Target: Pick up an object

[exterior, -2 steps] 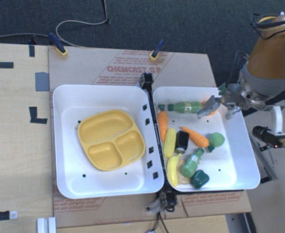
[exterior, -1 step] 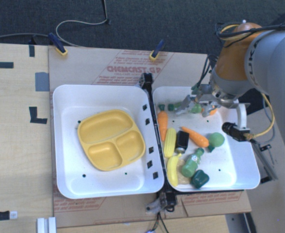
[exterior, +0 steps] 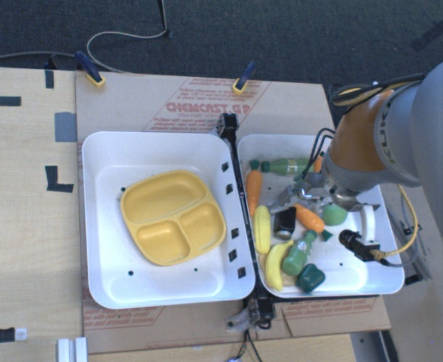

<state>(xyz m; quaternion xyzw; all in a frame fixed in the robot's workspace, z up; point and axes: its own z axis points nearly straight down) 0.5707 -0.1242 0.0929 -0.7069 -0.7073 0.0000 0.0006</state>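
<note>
Crowding the near edge of the right bin (exterior: 357, 283), a dark green block (exterior: 310, 277) sits by a small green bottle (exterior: 297, 253) and a banana (exterior: 274, 264). Just behind them, a second yellow piece (exterior: 261, 228) lies along the bin's left wall beside an upright carrot (exterior: 253, 190). At the middle, the gripper (exterior: 303, 195) is lowered among the toys, next to a small black object (exterior: 285, 220), an orange carrot (exterior: 310, 217) and a round green piece (exterior: 334, 215); whether its fingers are open or closed cannot be told from here. A green-and-yellow bottle (exterior: 288, 166) lies near the far edge. The left bin (exterior: 101, 202) holds a yellow divided plate (exterior: 173, 216), set at its centre.
</note>
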